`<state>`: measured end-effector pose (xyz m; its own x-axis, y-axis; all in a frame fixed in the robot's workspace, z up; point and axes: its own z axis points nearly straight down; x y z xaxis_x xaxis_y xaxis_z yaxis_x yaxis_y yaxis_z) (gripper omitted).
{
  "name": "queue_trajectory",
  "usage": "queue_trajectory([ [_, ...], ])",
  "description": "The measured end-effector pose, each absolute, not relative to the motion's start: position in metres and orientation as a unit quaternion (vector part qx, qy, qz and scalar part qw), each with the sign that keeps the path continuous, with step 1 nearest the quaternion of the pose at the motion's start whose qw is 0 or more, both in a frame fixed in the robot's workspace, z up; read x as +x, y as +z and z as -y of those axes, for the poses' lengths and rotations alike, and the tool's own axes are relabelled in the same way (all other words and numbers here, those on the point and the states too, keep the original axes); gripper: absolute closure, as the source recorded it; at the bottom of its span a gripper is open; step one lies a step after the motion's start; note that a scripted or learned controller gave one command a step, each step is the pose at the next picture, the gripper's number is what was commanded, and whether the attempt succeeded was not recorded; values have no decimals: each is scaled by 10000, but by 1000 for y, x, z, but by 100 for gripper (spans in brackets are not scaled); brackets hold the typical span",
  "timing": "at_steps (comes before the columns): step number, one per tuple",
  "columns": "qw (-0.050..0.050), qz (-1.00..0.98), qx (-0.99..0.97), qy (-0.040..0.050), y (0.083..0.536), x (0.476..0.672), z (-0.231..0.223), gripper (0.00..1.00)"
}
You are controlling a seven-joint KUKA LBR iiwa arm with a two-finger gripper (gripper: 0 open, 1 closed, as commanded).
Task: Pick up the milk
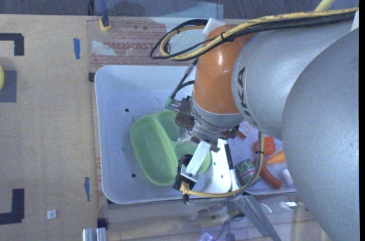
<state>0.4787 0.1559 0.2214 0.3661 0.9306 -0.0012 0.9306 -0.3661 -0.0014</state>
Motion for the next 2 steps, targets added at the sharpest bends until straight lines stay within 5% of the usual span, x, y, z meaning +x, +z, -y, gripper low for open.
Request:
queue_trajectory([
  [1, 12, 3973, -9177, 28, 208, 478, -114, 100],
  [2, 2, 4590, -8884, 12, 265, 479, -24, 100],
])
